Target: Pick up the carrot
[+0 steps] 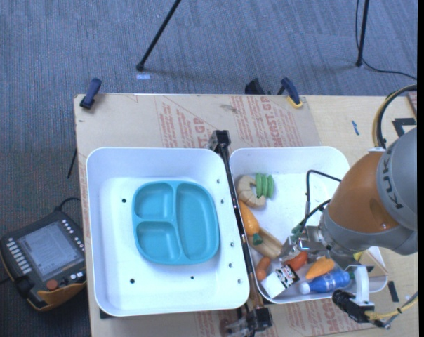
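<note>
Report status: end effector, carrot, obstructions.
End effector low in right bin. Carrot free by left wall. Bread roll and small orange piece crowd it.

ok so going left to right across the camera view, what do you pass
Handheld controller on the floor → left bin → blue divided plate → right bin with the toy food, including a carrot → the arm.

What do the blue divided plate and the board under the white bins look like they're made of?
The blue divided plate looks like moulded plastic: one even colour, rounded compartment edges, a soft sheen. The board looks like corrugated cardboard, matte brown with red printed lettering, though its edge is too small to confirm.
</note>
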### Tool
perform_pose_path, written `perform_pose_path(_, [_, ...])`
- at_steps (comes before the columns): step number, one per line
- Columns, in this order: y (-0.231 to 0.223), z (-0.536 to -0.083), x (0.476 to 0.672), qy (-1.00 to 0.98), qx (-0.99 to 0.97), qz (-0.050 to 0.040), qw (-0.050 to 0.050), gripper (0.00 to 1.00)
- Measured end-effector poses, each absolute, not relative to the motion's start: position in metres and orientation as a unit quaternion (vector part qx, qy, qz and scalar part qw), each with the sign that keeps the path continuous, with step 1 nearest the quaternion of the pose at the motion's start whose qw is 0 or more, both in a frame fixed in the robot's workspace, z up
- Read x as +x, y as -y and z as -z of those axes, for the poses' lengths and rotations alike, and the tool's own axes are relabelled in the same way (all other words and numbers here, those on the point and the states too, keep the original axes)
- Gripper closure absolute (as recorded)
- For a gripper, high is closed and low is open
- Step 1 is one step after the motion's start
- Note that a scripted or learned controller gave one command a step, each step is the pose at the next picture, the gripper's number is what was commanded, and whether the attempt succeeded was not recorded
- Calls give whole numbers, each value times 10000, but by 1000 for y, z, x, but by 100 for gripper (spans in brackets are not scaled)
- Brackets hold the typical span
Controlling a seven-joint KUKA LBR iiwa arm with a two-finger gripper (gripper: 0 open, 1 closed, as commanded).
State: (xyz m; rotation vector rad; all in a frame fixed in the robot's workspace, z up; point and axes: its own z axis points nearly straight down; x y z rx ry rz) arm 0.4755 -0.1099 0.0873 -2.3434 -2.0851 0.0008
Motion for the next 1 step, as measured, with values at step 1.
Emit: perform_pose_path(1, [108,-251,476,5655,-8248,-4,10,100])
